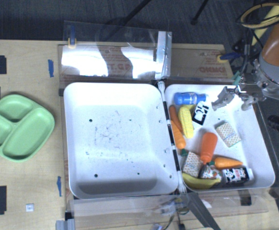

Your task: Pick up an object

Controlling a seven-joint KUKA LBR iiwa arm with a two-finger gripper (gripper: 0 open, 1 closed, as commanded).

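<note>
White plastic bins sit side by side on the table (24, 56), and everything worth grabbing is piled in the right bin (261, 152), mostly against the wall it shares with the left bin (115, 133). From that wall outward you get a carrot (177, 128), a corn cob (185, 121), a blue bottle (189, 98) up by the far rim, and a black-and-white pouch (201, 113) just beside the corn. Further along there's an orange bottle (207, 146), a patterned packet (227, 133) lying on its own, and at the near end a banana (199, 181), a second carrot (227, 162) and a dark tube (235, 175) all jammed together. The claw (234, 97) hangs over the far end of that bin with its fingers spread and nothing between them, so I'd guess it's lining up a pick, nothing's been lifted yet. Closest stuff is the pouch and blue bottle. That near-end pile looks like a pain since everything touches. A green divided plate (17, 127) sits well off past the left bin, not in the way.
</note>
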